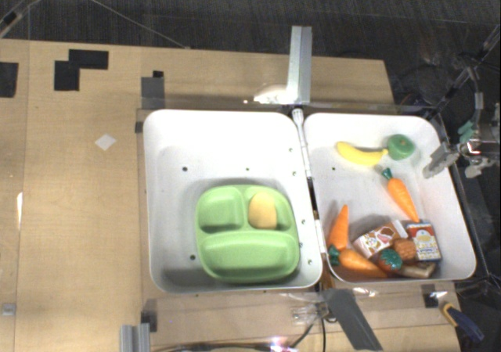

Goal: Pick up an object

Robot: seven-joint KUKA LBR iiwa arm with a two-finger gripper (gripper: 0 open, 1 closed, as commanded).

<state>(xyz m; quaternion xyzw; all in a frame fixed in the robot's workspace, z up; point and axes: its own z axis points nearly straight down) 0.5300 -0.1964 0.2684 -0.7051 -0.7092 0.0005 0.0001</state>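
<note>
Nothing is picked yet: the gripper waits at the right bin edge (jaws impossible to judge), and must reach toward the carrot.

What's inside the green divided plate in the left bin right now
A yellow, lemon-like toy sits in the upper right compartment of the green divided plate. The other two compartments look bare. What lies beneath the plate is covered.

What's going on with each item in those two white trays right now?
Green divided plate: flat in the left bin.
Yellow fruit: in the plate's upper right compartment.
Banana: lying loose, right bin.
Green ball: at the banana's tip.
Carrots: three, lying loose.
Small boxes: heaped in the right bin's near corner.
</note>
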